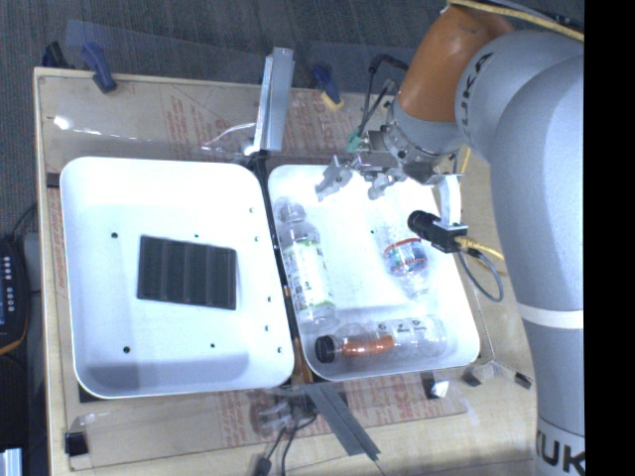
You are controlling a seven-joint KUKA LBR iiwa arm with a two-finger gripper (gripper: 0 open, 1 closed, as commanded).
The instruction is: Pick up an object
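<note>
Three clear plastic bottles lie in the right bin (456,300). One bottle (303,262) with a pale label lies lengthwise along the bin's left wall. A second bottle (382,342) with a black cap and amber contents lies along the front wall. A small crumpled bottle (408,260) with a red and blue label rests near the right side. My gripper (354,180) hangs over the bin's back edge, above bare floor, with its two fingers spread apart and nothing between them.
The left bin (99,196) holds a dark ribbed rectangular pad (187,272). A metal divider post (273,97) rises between the bins at the back. Blue clamps (97,64) grip the board's far edge. The arm's grey body fills the right side.
</note>
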